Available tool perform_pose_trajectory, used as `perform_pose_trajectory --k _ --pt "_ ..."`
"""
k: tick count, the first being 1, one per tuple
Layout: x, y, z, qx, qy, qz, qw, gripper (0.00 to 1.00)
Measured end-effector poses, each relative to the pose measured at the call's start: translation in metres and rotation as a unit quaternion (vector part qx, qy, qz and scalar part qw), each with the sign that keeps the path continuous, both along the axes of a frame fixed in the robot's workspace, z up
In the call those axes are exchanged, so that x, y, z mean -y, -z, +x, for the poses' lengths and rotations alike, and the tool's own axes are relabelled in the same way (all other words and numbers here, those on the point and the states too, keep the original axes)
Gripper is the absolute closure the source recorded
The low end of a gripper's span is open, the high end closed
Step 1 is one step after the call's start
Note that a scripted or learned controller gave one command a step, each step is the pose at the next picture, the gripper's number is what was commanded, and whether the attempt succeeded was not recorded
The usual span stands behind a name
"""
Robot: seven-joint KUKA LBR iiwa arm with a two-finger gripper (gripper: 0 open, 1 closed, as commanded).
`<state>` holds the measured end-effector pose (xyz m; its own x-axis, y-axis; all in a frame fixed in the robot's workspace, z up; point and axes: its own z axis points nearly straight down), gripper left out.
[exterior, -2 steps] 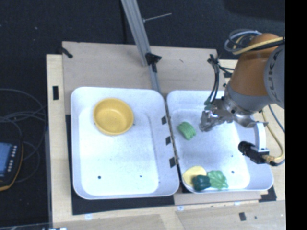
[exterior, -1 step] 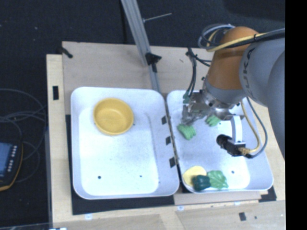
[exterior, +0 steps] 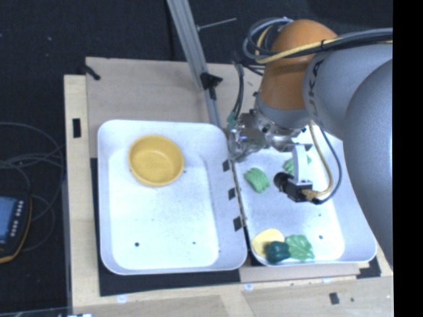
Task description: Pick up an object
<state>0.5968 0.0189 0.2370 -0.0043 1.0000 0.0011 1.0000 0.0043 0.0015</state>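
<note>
A pale wooden desk on a dark floor carries two white bins side by side. The left bin holds a yellow bowl upright, mouth up, near its far left corner. The right bin holds a small green piece, its long axis slanting from upper left to lower right; it lies closest to the pincer and is probably the target. Whether the pincer is open or closed cannot be told; nothing is visibly held. At the near rim a yellow piece, a dark green piece and a light green piece sit clustered and touching.
</note>
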Motion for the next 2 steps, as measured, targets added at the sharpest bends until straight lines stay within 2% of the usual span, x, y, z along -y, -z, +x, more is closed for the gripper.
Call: perform_pose_trajectory --k 1,2 --pt "-0.0497 -0.0105 0.0172 0.0 0.0 -0.0001 1.0 1.0" --pt "-0.0468 -0.0104 0.0172 0.0 0.002 -0.0011 1.0 0.0"
